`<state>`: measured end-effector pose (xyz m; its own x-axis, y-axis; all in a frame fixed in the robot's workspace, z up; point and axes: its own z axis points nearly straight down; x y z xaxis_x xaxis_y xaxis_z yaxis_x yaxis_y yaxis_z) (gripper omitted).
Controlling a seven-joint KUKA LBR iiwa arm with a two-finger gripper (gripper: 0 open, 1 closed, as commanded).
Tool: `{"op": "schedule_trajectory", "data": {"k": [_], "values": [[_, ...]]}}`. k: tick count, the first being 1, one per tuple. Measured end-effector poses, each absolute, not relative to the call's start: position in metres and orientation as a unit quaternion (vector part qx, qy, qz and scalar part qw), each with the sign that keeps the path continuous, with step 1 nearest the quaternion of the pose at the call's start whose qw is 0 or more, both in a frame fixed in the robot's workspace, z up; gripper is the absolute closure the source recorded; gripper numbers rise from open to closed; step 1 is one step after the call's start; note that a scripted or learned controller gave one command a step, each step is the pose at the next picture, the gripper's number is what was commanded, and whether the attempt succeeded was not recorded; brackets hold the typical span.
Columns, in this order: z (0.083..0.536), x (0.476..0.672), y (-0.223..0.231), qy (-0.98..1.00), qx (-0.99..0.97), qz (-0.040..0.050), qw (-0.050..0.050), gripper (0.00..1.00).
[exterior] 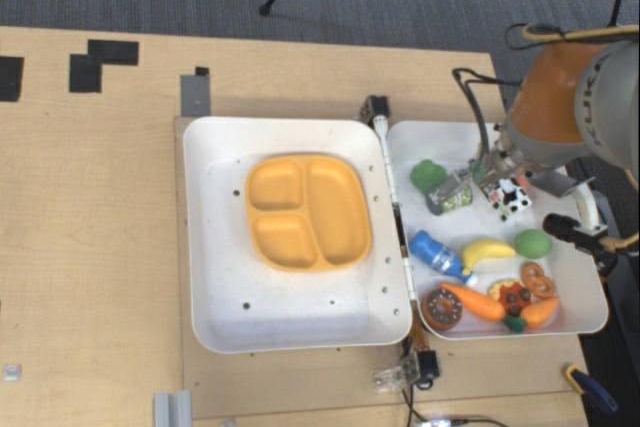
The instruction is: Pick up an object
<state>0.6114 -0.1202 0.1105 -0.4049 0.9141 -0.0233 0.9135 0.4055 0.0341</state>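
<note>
Camera view, from above at a slant.

Arm: grey with an orange band, entering from the right and lowered over the upper part of the right bin point(598, 307). The pincer point(490, 177) sits low among the toys; whether it is clenched or released cannot be told, as the wrist hides the tips. Nothing is seen between them.

Progress, as judged: no object is lifted. The reach down appears made; the grasp and the raise are left to do.

Likely target, as judged: the grey-and-green packet point(452, 195), lying tilted on the bin floor just left of the pincer, or the small black-and-white cow toy point(513, 201) just right of it. Which one cannot be told.

Right bin, other contents:
- green round toy point(429, 175), upper left, beside the packet.
- blue bottle point(436, 253), lying on its side near the left wall.
- yellow banana point(488, 253), just right of the bottle.
- green lime-like piece point(533, 243), near the right wall.
- carrot point(476, 301), pretzel point(535, 279) and brown round piece point(442, 309), clustered at the lower edge, touching or nearly so.

Left bin point(215, 315): holds an orange divided plate point(305, 212), flat, three compartments, roughly centred.

Counter point(90, 245): pale wood, bearing both bins side by side.
</note>
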Motion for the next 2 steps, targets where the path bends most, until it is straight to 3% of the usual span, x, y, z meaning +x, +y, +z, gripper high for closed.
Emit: {"op": "schedule_trajectory", "data": {"k": [2], "values": [[0.1107,0.6116,-0.1204,0.854,0.519,0.0073,0.020,0.00]]}}
